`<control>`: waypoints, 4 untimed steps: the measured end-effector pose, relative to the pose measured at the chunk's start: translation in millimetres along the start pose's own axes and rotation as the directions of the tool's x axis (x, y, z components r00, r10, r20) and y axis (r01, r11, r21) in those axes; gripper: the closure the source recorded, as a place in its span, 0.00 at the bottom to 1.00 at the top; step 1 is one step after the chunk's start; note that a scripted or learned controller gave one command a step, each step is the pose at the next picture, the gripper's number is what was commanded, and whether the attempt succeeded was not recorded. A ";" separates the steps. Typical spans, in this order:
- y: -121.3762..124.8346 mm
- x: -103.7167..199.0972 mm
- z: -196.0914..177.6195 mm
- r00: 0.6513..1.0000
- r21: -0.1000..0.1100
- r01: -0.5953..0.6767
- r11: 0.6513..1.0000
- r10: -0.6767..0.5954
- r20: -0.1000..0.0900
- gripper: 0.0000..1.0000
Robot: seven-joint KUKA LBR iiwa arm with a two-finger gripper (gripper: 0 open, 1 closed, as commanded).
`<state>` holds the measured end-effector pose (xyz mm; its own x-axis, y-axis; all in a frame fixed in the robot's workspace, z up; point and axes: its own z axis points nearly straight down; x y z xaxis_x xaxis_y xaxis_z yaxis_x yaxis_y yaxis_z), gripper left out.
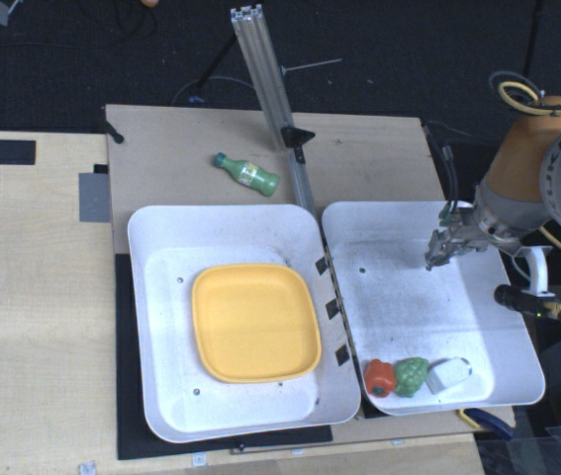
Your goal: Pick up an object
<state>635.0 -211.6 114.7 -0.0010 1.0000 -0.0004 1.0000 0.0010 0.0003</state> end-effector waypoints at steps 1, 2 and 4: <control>2.9 -8.0 -58.0 1.000 -0.004 0.000 1.000 0.000 0.001 1.00; -4.6 -8.4 -116.9 1.000 -0.005 -0.002 1.000 0.002 0.001 1.00; -11.1 44.1 -165.7 1.000 0.000 0.002 1.000 -0.002 -0.001 1.00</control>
<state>623.9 -167.4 280.3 -0.0033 1.0000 0.0008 1.0000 0.0033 0.0004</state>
